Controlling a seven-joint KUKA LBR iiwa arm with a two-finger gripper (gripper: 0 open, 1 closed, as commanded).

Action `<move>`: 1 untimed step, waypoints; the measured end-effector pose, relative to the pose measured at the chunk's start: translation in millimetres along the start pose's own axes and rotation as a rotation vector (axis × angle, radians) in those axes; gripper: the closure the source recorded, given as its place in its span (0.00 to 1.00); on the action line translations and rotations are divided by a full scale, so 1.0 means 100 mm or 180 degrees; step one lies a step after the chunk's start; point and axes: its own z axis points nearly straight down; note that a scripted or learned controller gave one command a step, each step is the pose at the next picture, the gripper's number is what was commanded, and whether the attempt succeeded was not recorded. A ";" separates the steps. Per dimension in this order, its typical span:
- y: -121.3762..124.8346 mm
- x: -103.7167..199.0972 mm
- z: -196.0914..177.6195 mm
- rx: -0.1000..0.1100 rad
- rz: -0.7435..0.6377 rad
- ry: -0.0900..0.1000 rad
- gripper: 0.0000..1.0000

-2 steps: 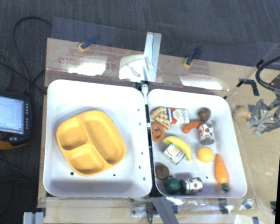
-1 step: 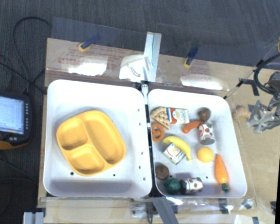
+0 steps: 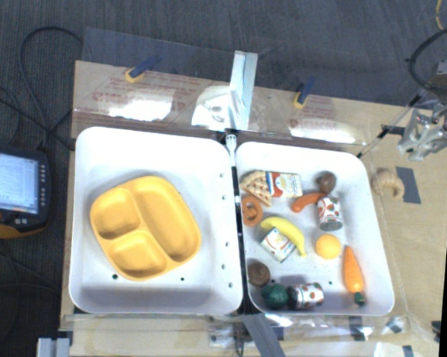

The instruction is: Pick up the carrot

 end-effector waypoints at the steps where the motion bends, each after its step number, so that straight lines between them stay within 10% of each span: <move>1: 0.10 0.05 0.67 -0.0022 -0.0619 0.0003 1.00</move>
